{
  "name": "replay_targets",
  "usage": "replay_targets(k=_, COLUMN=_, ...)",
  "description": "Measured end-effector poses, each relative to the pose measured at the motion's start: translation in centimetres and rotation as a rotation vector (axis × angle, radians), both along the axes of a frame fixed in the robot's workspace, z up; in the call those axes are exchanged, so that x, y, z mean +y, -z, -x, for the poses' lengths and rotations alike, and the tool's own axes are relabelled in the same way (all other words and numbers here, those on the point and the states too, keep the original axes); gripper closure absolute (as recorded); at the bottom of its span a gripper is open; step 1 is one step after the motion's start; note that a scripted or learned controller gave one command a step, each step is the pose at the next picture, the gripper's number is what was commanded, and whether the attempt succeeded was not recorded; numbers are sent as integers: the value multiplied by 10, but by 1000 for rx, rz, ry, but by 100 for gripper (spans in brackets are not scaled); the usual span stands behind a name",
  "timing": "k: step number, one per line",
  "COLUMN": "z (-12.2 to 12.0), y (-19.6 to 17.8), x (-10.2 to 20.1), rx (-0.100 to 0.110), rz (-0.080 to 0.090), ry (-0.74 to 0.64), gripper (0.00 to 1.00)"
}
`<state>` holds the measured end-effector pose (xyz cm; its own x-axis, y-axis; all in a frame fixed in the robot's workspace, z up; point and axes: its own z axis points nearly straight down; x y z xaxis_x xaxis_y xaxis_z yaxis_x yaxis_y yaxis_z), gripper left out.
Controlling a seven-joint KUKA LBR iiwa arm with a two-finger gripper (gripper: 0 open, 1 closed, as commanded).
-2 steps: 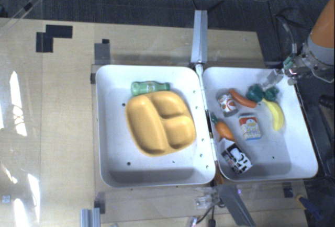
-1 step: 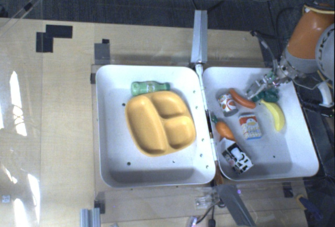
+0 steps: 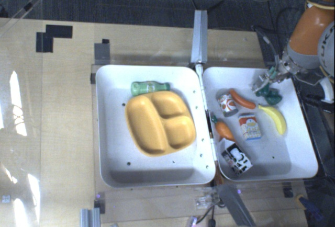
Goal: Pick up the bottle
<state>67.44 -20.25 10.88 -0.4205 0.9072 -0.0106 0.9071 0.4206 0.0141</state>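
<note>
Whether the jaws are spread or pressed together cannot be told; the gripper (image 3: 266,82) hangs over the upper right corner of the right bin (image 3: 303,163), beside a dark green object (image 3: 272,97). In the left bin (image 3: 107,132) the green bottle (image 3: 150,87) lies on its side, touching the top edge of a yellow divided tray (image 3: 159,121) with 3 compartments. The right bin also holds a small can (image 3: 226,103), a sausage (image 3: 243,100), a banana (image 3: 275,118), a carrot (image 3: 224,130), a red-and-white carton (image 3: 250,127) and a black-and-white box (image 3: 237,158). Their printing is too small to read.
</note>
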Motion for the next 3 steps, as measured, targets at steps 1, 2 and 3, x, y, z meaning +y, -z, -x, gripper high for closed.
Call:
replay_targets(k=1, z=3, y=-120, x=-2, rx=6, rz=-3, ry=144, gripper=100)
replay_targets(k=2, z=42, y=-86, x=-2, rx=11, rz=-4, ry=202, gripper=100)
replay_targets(k=3, z=90, y=-57, x=-3, rx=11, rz=-5, ry=251, gripper=100)
